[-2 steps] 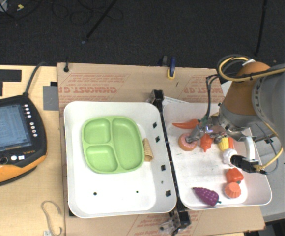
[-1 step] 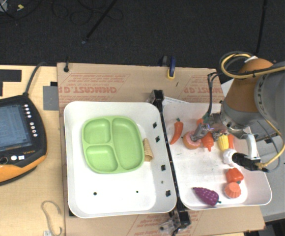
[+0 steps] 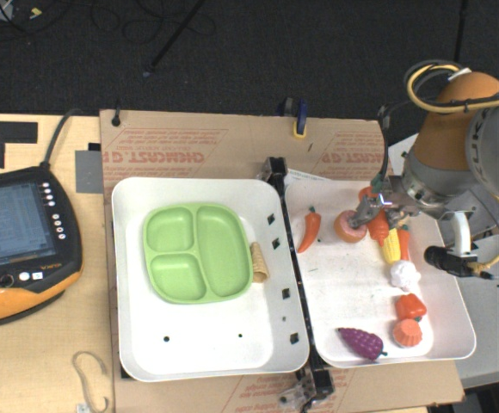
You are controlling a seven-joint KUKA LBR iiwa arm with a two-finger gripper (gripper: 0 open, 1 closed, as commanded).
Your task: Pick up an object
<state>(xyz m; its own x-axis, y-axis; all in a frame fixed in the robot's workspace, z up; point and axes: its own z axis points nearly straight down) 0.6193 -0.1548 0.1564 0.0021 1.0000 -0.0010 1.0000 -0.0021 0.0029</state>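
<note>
- Reaching in from the right, the arm [image 3: 452, 136] was low over the right bin [image 3: 456, 338], with the gripper [image 3: 378, 206] down among the toy food near the bin's far edge.
- Finger state: couldn't tell (the tips were lost in the orange and red clutter, so no call on apart or together).
- Nothing was visibly between the fingers, so I judged the pick as not done yet; at best this was the approach or the grasp attempt.
- Candidates right at the gripper: a pink-orange round piece [image 3: 350, 228] just to its left, a carrot [image 3: 378, 228] under it, and a yellow corn cob [image 3: 391, 245] just beside that.
- Resting on the bin floor, apart from the gripper: red chili [image 3: 310, 229], white garlic-like piece [image 3: 403, 274], red-orange pieces [image 3: 409, 320], purple grapes [image 3: 360, 342].
- Left bin [image 3: 138, 334] held a green divided plate [image 3: 196, 253] with a tan piece [image 3: 259, 262] touching its right rim.
- Left to do: close on one item, lift clear.
</note>
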